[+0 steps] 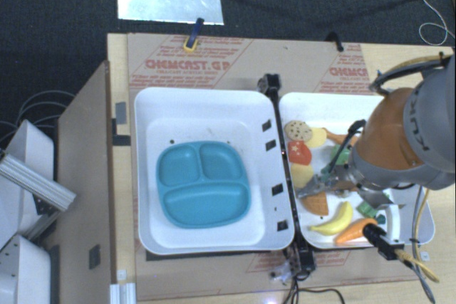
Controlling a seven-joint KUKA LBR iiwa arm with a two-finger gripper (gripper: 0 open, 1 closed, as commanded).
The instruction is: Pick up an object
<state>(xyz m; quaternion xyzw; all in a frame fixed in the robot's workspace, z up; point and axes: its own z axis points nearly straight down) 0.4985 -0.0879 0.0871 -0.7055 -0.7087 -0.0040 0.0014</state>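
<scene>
The gripper (308, 190) hangs low in the right bin (427, 228), jaws apparently spread, pinching nothing, above an orange wedge (317, 205) beside the banana (332, 220). It should centre before closing.

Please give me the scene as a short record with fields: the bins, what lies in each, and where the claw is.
left bin: holds a blue divided plate
right bin: toy foods, among them a cookie, a red piece, a banana and a carrot
arm: reaches over the right bin
claw: low among the foods, above an orange piece
grasp: cannot tell
</scene>
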